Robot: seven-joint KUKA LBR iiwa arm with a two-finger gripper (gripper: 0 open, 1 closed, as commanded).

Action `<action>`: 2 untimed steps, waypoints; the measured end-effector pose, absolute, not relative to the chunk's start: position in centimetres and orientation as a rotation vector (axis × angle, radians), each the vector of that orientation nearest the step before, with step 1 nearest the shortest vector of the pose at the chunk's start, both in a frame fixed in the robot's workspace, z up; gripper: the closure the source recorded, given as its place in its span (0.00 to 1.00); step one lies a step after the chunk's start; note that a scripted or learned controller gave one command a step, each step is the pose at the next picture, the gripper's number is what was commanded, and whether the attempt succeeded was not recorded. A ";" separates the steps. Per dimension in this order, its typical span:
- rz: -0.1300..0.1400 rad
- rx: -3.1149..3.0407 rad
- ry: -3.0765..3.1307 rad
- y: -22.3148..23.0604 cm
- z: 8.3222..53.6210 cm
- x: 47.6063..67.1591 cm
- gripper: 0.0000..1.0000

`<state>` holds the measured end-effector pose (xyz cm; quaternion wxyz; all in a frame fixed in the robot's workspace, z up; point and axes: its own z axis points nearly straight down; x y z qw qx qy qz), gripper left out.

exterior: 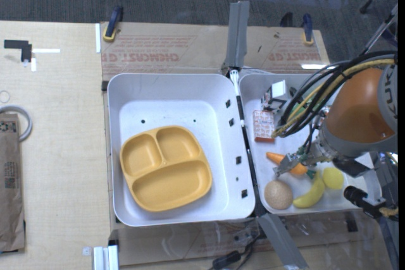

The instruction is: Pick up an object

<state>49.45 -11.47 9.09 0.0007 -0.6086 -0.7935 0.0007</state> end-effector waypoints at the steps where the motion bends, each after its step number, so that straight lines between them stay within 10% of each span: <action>1: 0.004 -1.914 -2.489 -11.6 9.9 49.4 1.00; 2: 0.003 -2.002 -2.422 -5.7 19.1 60.1 1.00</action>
